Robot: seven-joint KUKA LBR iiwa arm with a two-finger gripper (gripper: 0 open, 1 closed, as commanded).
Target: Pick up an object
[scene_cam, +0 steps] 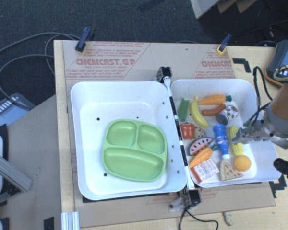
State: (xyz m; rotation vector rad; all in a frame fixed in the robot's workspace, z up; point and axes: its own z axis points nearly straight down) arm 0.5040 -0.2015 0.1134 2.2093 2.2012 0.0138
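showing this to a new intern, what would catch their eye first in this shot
The big green divided plate lying alone in the left bin stands out first. Next is the bright jumble of toy food in the right bin: a banana, a carrot, a blue bottle and an orange. The pincer reaches in from the right edge, low over that pile.

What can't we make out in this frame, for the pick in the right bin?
- Gripper: small and blurred in the camera view; finger state unclear, contact with the blue bottle unclear.
- Arm: cut off by the right edge.
- Yellow piece beside the bottle: partly hidden, type unclear.
- Packet print: too small to read.
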